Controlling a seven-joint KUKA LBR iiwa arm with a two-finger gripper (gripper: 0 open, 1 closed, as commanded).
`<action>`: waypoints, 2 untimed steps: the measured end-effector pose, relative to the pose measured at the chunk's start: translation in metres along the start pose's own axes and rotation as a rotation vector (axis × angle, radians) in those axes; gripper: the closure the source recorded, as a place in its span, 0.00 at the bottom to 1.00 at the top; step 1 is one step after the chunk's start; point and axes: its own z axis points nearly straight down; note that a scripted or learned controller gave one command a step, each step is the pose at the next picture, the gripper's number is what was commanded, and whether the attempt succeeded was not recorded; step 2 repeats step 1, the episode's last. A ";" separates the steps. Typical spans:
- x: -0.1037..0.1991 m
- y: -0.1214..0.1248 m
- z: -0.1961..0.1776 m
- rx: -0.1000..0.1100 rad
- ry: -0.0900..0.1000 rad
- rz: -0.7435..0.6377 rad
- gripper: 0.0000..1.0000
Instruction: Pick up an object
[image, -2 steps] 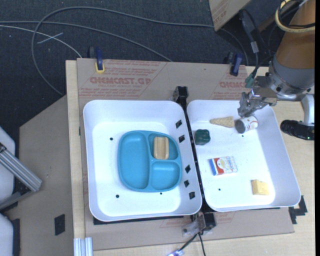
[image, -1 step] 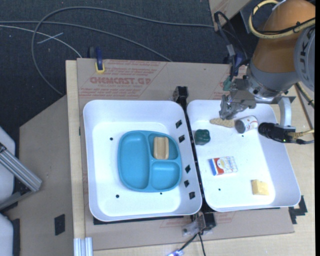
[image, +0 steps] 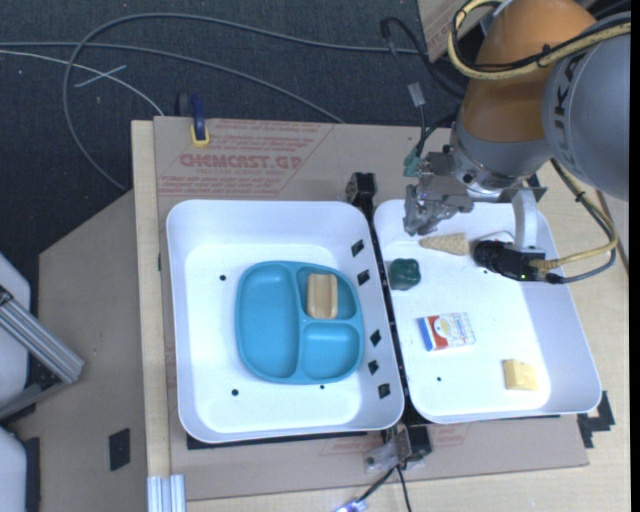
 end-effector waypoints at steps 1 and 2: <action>0.054 0.019 0.006 -0.001 0.000 -0.001 1.00; 0.054 0.019 0.006 -0.001 0.000 -0.001 1.00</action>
